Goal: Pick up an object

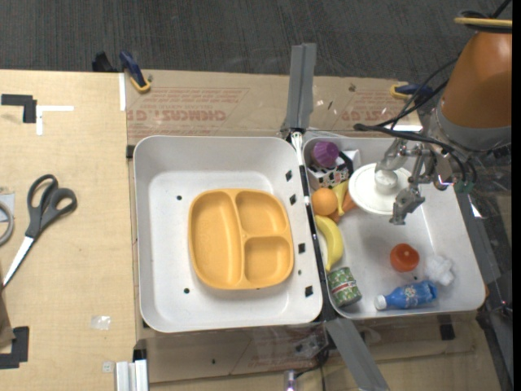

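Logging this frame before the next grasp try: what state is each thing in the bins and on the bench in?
Yellow divided plate: flat in the left bin, right side up.
Blue bottle: lying on its side.
Green can: tipped over.
Banana: lying along the right bin's left wall.
Scissors: closed, on the bench.
Gripper: above the right bin.

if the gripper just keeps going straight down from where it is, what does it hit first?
Probably bare floor of the right bin, between the white plate and the orange cup. The gripper hangs there; depth is unclear, so it might clip the plate's rim.
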Available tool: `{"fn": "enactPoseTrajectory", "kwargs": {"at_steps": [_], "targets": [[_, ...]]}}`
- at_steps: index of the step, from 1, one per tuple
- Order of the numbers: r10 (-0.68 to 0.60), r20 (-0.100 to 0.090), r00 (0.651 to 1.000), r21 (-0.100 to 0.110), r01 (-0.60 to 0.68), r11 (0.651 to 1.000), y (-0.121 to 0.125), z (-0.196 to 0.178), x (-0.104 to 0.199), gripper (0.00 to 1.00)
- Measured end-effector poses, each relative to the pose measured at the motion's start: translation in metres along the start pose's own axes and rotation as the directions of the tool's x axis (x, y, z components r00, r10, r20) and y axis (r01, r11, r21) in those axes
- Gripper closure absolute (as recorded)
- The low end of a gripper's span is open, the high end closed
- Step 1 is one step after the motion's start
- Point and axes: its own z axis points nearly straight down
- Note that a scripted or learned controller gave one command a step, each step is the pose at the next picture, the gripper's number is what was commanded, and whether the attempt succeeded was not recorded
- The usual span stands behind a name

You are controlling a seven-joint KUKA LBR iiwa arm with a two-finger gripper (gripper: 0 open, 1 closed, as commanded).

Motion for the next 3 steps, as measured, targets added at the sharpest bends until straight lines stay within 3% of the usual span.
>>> {"fn": "enactPoseTrajectory", "kwargs": {"at_steps": [1, 2, 3], "targets": [[-0.017, 0.005, 1.000, 0.001, 0.017, 1.000, -0.015, 0.091, 0.067, 0.00], [0.061, 0.033, 0.998, 0.005, -0.062, 0.998, -0.016, 0.095, -0.007, 0.00], [0.093, 0.038, 0.995, 0.007, -0.093, 0.996, -0.056, 0.096, 0.064, 0.00]]}}
